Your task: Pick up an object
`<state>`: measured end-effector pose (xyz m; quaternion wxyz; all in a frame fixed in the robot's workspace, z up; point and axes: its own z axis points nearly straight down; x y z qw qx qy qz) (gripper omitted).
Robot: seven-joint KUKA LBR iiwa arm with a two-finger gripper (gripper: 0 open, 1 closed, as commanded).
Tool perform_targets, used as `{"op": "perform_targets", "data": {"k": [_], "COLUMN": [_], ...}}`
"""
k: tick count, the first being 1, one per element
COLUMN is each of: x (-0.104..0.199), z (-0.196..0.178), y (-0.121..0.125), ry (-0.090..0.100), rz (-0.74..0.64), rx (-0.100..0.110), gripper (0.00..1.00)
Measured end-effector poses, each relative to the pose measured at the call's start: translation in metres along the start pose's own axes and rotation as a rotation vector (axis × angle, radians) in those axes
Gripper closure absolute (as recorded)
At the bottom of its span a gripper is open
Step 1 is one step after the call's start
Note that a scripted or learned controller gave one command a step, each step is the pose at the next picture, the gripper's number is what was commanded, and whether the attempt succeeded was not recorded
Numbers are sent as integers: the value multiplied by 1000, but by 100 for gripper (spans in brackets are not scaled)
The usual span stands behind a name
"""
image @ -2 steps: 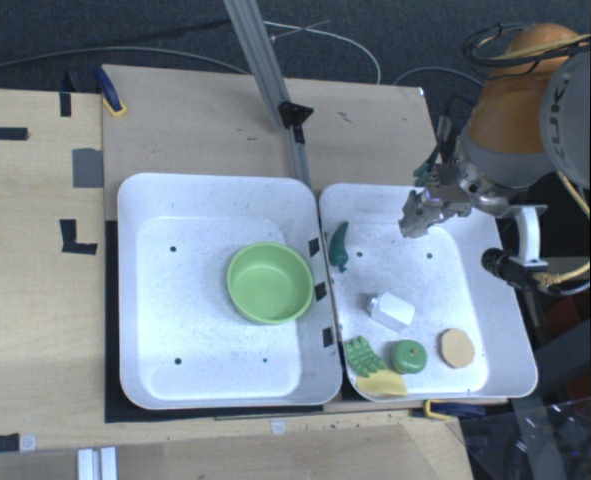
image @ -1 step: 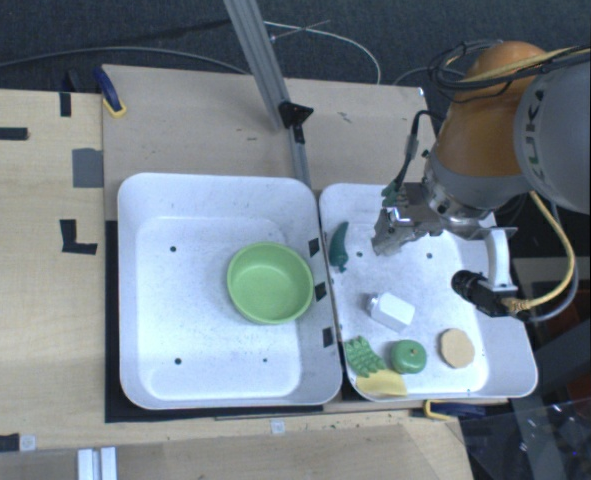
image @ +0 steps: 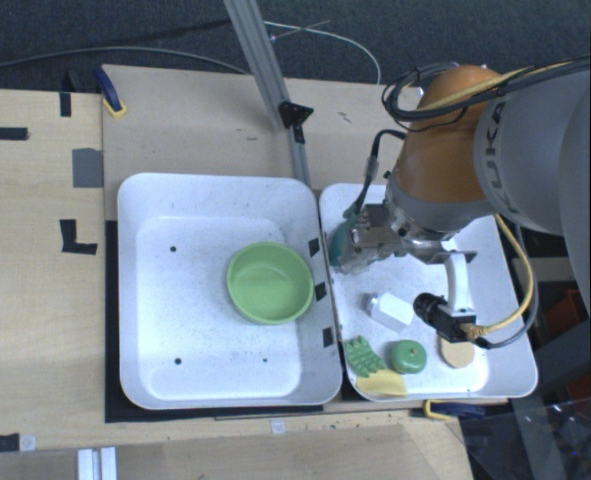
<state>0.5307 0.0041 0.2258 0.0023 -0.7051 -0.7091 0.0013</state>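
My gripper [image: 347, 246] hangs low over the left edge of the right bin [image: 505, 368], under the grey and orange arm [image: 445, 158]. A dark teal shape sits at its tip, and I cannot make out what it is. In the right bin lie a small white block [image: 390, 311], a round green object [image: 408, 356], a ridged green piece [image: 361, 354], a yellow piece [image: 385, 384] and a tan piece [image: 458, 354]. All of these rest on the bin floor, in front of the gripper and apart from it. A green bowl [image: 269, 283] stands upright in the left bin [image: 155, 268].
A divider with black clips [image: 320, 293] separates the two bins. A slanted grey pole [image: 265, 58] rises behind the bins. Cables and a black fitting [image: 437, 313] hang off the wrist over the right bin. Wooden bench surface [image: 35, 308] surrounds the bins.
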Motion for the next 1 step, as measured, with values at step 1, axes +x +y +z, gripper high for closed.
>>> {"op": "perform_targets", "data": {"k": [1], "x": [58], "z": [-4], "y": [-11], "ry": [1], "rz": [-3], "rx": [-2], "gripper": [100]}}
